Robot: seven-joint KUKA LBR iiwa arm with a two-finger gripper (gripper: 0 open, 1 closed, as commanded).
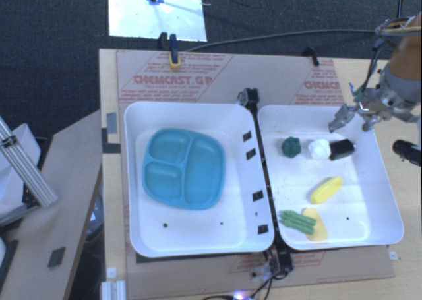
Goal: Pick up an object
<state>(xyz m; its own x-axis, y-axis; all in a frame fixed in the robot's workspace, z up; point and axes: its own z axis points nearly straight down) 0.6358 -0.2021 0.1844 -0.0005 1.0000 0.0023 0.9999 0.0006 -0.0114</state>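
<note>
Hovering spread and empty, the jaws (354, 116) sit above the white ball (319, 149), apart.

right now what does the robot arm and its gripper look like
The arm enters from the right: a grey rounded body with an orange band above the wrist. The gripper is grey metal with two slim fingers. A thin dark cable runs over the bench toward the arm's top.
</note>
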